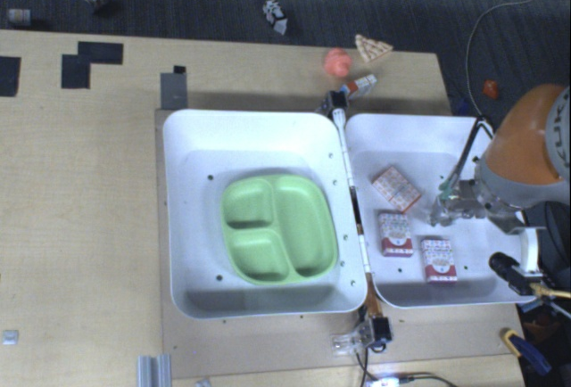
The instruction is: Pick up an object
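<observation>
Three small red-and-white packets (395, 187) in the right bin (464, 134), near its centre. Gripper (443, 209) just at three o'clock from them, touching none; fingers too blurred to judge. Green tray (278, 226) in the left bin (192, 198).

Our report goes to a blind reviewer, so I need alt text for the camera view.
A grey and orange robot arm reaches from the right, its tool low over the right white bin beside three small red-and-white packets. The left white bin holds a green divided tray.
</observation>
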You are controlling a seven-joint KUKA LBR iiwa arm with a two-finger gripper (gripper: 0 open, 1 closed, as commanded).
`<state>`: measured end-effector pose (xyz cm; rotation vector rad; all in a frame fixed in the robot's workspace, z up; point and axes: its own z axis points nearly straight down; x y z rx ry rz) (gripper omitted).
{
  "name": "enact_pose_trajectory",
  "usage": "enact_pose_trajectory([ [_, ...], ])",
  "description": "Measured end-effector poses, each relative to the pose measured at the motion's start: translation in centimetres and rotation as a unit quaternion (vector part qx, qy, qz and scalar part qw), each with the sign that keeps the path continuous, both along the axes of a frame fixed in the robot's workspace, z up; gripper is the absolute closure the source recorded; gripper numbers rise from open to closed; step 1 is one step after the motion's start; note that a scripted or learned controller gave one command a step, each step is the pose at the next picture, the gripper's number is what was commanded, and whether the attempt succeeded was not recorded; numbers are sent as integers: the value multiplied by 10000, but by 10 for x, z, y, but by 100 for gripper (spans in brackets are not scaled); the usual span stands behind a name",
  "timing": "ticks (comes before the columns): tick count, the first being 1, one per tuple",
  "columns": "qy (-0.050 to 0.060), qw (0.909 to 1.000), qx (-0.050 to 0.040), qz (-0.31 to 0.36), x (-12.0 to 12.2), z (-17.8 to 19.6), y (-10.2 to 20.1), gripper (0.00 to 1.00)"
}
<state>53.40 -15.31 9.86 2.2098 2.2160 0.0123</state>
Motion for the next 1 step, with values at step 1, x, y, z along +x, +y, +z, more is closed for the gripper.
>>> enact_pose_trajectory([
  [1, 2, 10000, 1, 2, 0, 0, 0, 0],
])
